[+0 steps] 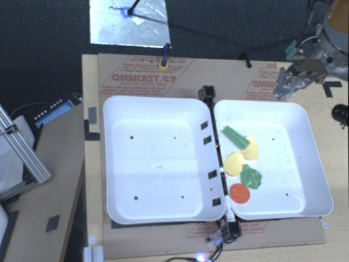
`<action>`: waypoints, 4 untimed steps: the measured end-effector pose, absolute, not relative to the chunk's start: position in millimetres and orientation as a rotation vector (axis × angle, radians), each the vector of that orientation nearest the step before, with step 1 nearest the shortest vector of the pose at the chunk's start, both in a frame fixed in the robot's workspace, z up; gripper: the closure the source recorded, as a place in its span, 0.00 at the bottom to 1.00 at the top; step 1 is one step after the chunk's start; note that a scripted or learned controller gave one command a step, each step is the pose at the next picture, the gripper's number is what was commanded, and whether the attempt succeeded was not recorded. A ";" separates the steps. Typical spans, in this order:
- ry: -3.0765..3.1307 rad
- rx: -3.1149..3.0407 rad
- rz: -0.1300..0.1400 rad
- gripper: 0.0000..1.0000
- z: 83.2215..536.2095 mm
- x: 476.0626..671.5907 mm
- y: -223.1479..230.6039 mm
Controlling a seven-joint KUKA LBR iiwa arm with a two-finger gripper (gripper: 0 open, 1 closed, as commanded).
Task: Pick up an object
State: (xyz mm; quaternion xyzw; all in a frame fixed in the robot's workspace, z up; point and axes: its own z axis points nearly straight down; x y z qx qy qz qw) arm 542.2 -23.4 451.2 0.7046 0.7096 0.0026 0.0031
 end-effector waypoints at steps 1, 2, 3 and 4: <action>2.224 2.206 0.013 1.00 512.7 620.8 15.5; 2.239 2.204 0.010 1.00 536.5 607.8 130.6; 2.238 2.207 0.007 1.00 536.1 520.0 191.4; 2.214 2.226 0.004 1.00 536.1 485.5 108.3</action>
